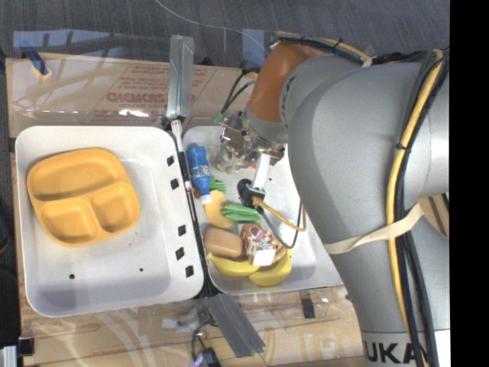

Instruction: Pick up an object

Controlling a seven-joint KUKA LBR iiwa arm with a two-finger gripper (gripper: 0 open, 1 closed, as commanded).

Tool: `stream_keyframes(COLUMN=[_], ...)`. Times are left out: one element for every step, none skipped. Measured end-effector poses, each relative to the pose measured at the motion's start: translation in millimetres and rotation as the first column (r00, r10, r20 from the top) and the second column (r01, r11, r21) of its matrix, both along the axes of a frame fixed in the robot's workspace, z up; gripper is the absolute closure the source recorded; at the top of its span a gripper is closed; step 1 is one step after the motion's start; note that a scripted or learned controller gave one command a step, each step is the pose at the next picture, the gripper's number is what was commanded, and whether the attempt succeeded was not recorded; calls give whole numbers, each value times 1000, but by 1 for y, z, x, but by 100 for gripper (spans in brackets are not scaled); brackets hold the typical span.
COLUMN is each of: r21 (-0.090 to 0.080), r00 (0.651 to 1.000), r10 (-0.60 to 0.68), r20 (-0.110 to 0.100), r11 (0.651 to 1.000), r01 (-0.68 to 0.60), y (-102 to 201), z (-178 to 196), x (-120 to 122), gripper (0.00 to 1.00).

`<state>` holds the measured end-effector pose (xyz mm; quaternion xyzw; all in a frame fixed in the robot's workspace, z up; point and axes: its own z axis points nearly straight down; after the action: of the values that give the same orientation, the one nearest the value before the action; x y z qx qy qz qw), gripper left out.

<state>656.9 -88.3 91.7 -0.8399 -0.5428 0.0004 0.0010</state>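
Camera view: claw (231, 153) hangs above the blue bottle (199, 170); grip state unclear.

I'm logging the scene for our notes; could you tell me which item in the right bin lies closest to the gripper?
The blue bottle, lying against the right bin's left wall just beside the gripper; the banana and brown block sit toward the near end.

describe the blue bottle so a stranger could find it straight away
Look at the right bin, the one crowded with items under the arm. Along its left wall, at the far end of the pile, lies the bottle. It is the only blue item there, next to yellow and green pieces.
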Motion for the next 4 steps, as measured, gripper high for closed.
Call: stream_keyframes(r21=[0,0,-2,-2], r00=[1000,937,913,916], r10=[7,-349,-408,-402], r20=[-2,2,-3,-7], r11=[1000,937,913,916], r01=[-7,349,408,402], y=[1,18,1,1], z=[10,102,125,134], x=[0,1,-77,-77], gripper=[100,100,100,100])
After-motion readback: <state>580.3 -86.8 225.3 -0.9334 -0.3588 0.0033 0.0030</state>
